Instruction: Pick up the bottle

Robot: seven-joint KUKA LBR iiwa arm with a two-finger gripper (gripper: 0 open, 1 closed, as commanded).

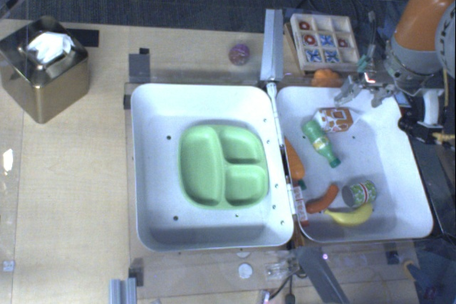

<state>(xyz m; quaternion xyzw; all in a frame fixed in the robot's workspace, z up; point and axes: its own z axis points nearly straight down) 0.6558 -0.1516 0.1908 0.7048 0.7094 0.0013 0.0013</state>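
Upper right of frame, I see the gripper (363, 87) above the right bin's (399, 224) far rim; jaw state unreadable. Green bottle (320, 142) lies tilted mid-bin, apart from it.

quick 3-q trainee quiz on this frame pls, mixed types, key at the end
1. True or false: the green bottle lies on its side in the right bin.
2. What sits in the left bin? A) a can B) a green divided tray C) a banana
3. Fill in: the gripper is above the right bin's ___ edge, apart from the bottle.

Key:
1. True.
2. B, the green divided tray. The can and the banana are in the right bin.
3. Far (top in the camera view).
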